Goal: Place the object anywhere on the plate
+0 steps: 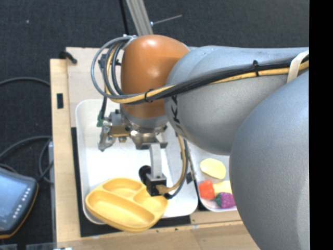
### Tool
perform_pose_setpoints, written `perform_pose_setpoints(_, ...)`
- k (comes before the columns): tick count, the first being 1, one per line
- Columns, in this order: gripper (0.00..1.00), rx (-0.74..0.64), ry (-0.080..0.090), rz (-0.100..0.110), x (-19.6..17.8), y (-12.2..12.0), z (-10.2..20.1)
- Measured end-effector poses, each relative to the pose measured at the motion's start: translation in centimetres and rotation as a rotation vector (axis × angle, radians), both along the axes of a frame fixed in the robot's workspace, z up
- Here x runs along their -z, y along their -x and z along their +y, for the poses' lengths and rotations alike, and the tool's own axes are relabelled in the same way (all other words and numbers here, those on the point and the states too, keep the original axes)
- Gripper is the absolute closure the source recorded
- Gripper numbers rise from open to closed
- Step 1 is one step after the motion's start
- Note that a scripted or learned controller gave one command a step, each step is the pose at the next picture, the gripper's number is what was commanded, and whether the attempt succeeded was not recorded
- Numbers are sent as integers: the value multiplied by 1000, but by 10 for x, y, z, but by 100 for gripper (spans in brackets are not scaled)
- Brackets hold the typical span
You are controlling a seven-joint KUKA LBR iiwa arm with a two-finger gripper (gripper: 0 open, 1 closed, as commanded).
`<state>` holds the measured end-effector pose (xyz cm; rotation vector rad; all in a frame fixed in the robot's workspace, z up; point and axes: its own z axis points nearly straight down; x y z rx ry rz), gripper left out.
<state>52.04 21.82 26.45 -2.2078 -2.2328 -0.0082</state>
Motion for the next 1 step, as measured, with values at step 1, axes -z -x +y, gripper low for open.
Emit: perform_pose_setpoints(1,0,13,9,12,151,2,-27)
